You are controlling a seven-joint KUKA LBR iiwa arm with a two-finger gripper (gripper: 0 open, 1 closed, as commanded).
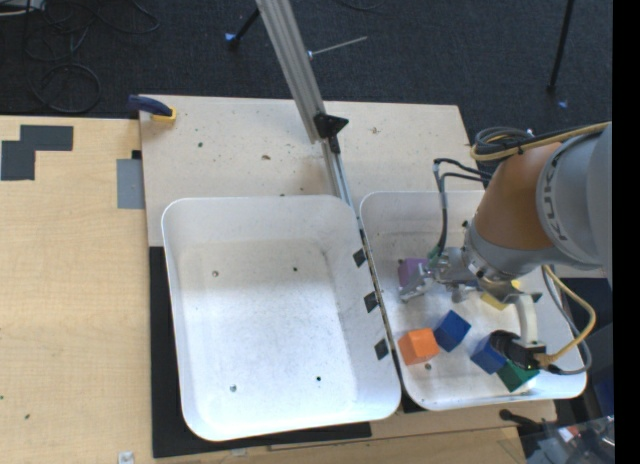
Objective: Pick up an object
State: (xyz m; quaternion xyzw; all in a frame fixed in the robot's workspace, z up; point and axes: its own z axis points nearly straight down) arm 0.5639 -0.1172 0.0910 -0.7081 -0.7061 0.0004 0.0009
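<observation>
The right bin point(400, 214) holds several small objects: a purple piece point(409, 271) near its left wall, an orange cube point(418, 345), a blue cube point(452, 330), a second blue block point(488, 354), a green piece point(518, 378) and a yellow piece point(496, 301) partly under the arm. My gripper point(422, 283) is low in this bin, reaching left from the wrist, with its tip right beside the purple piece. The view does not show whether it has hold of that piece.
The left bin point(200, 220) lies alongside, parted from the right one by a wall with black clips point(366, 300). A slanted aluminium rail point(296, 62) rises behind the bins. Cables point(560, 337) hang from the arm over the right bin's near right corner.
</observation>
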